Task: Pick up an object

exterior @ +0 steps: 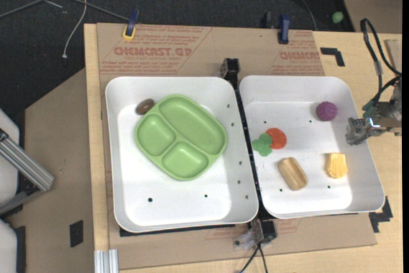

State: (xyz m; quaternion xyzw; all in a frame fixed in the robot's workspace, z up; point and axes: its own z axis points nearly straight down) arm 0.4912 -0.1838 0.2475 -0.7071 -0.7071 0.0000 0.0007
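hand [359,130] at right edge, low

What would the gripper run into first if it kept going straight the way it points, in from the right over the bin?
Probably the purple object. The gripper sits at the right bin's right rim, pointing left, and that object lies nearest in that line, slightly above it. Height is unclear, so it might pass over.

At the frame's centre sit two white bins [121,156], the left one holding a light green divided plate [181,136] with a small brown piece [146,106] at its upper-left rim. The right one holds a purple ball [326,110], a red and green item [269,141], a tan bread-like piece [293,173] and a yellow piece [336,165]. The pale board [160,48] beneath carries red lettering, with blue clamps [131,23] on its top edge.
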